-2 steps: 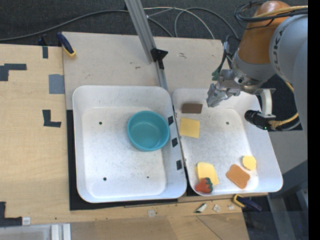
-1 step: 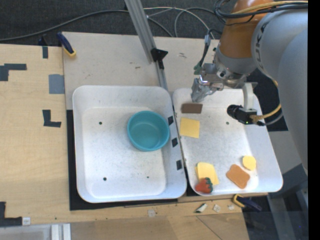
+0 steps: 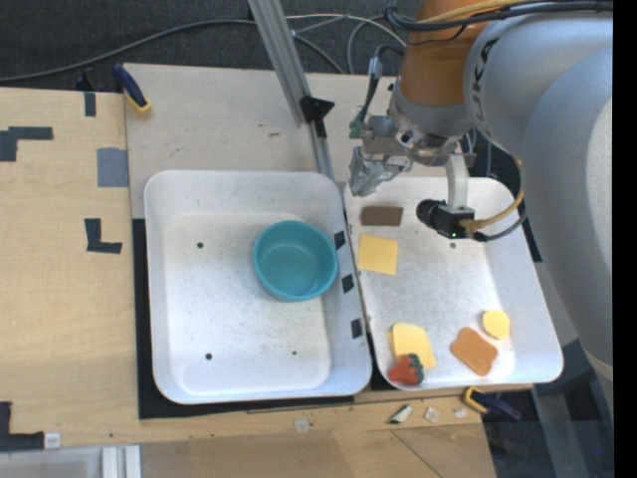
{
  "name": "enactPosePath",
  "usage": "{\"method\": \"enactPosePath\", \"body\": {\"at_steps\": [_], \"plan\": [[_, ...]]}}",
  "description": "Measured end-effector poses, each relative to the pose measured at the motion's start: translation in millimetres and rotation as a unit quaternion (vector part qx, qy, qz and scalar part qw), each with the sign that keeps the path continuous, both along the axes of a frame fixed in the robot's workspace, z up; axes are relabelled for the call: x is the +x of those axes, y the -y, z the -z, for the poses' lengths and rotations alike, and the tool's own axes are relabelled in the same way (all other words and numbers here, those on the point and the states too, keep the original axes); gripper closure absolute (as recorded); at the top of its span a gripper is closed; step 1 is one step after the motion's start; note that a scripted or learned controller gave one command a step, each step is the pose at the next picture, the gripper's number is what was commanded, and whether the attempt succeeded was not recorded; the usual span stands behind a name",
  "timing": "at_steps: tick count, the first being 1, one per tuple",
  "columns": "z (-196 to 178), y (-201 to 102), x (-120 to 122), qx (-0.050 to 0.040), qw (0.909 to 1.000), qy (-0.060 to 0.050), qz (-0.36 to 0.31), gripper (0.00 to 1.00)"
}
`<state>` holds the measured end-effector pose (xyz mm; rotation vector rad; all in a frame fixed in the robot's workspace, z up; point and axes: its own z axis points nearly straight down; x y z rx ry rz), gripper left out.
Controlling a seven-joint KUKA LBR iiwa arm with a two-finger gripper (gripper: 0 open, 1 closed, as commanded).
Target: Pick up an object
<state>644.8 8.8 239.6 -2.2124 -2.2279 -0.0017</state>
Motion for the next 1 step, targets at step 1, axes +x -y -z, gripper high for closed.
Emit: {"method": "enactPosePath", "body": {"at_steps": [1], "plan": [[-6.6, -57.6, 4.9, 0.0, 1.0, 0.0, 0.0, 1.0]]}}
